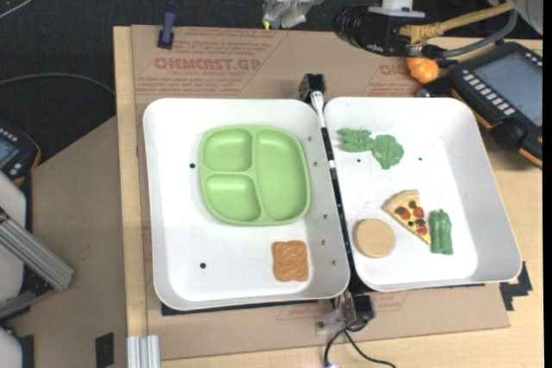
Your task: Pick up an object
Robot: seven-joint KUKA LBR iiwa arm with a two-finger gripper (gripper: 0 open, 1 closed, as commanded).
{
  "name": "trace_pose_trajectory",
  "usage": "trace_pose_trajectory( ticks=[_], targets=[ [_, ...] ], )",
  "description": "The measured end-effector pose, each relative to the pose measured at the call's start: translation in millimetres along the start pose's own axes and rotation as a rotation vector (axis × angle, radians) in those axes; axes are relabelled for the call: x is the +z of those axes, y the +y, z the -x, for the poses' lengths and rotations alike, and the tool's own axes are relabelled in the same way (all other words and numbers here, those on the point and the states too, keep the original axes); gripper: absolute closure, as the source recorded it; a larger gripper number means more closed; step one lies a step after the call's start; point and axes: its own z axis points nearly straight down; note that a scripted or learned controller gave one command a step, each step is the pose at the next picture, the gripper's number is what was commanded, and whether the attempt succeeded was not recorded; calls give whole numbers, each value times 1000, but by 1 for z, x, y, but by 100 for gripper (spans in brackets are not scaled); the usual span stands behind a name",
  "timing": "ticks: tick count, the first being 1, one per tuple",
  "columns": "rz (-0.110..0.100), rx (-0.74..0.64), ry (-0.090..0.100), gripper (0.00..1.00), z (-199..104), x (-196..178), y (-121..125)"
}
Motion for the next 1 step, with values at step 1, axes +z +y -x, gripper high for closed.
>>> trace_pose_trajectory(
  ticks=[1],
  targets=[
    [-25, 3, -9, 100, -16, 107, -80]
  ],
)
